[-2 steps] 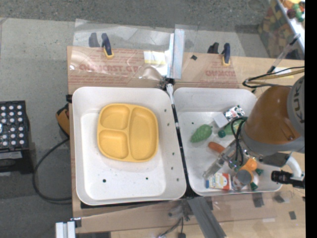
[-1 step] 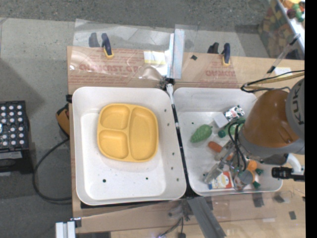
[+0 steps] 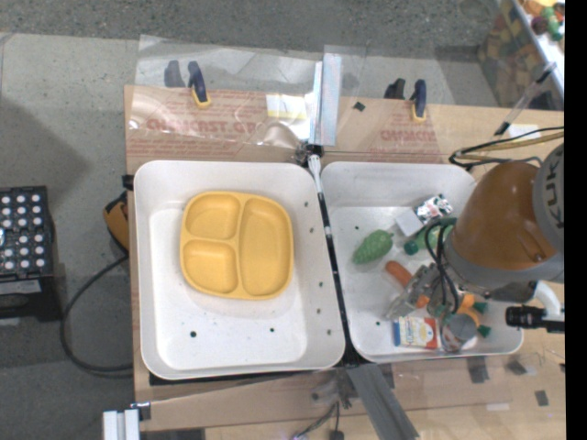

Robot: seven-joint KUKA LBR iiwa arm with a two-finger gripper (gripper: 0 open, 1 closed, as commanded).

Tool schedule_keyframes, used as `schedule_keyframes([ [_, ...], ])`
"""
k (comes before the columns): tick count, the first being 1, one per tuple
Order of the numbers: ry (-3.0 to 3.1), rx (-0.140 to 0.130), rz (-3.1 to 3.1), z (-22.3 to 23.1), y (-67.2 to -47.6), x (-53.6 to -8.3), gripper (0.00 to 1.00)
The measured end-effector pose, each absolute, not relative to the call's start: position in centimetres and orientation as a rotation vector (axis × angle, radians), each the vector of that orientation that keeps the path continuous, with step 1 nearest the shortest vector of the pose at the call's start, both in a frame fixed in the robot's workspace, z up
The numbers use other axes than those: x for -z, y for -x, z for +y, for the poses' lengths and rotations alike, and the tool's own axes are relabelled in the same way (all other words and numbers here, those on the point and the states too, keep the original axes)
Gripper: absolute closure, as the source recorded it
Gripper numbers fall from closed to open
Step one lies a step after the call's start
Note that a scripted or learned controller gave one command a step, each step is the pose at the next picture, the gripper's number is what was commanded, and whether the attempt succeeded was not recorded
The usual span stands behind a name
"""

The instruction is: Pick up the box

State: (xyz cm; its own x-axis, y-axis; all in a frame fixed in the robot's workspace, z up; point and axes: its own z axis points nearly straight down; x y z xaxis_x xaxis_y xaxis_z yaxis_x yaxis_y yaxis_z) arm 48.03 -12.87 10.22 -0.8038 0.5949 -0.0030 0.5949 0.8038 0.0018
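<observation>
Two shallow white bins side by side on bench. Left bin [image 3: 156,337]: yellow divided plate [image 3: 237,245], three compartments, lying flat toward upper middle, nothing in it. Right bin [image 3: 367,186]: cluttered along lower right. Box [image 3: 415,331], small, flat, white with red and blue print, lying near front wall of right bin, just left of arm's lower end. Green leafy toy [image 3: 372,246] toward bin's middle left; orange carrot-like piece [image 3: 398,271] just below it. Small white and black item [image 3: 432,209] near upper right, beside arm's orange band [image 3: 500,216]. Arm reaching in from right, wrist low over right bin, cables and fittings hanging over clutter. Gripper [image 3: 441,312] down among objects just right of box; finger state not discernible, hidden by wrist and cables; nothing visibly between them. Two blue clamps [image 3: 196,82] on board edge behind bins.
</observation>
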Motion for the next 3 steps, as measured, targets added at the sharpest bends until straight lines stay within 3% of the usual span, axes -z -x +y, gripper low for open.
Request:
schedule_keyframes([
  [1,-0.393,0.002,3.118,-16.81,-47.90,-12.89,1.00],
  [2,-0.397,-0.001,3.117,-16.81,-47.96,-13.78,1.00],
  [3,-0.396,-0.002,3.117,-16.80,-47.97,-13.78,0.00],
])
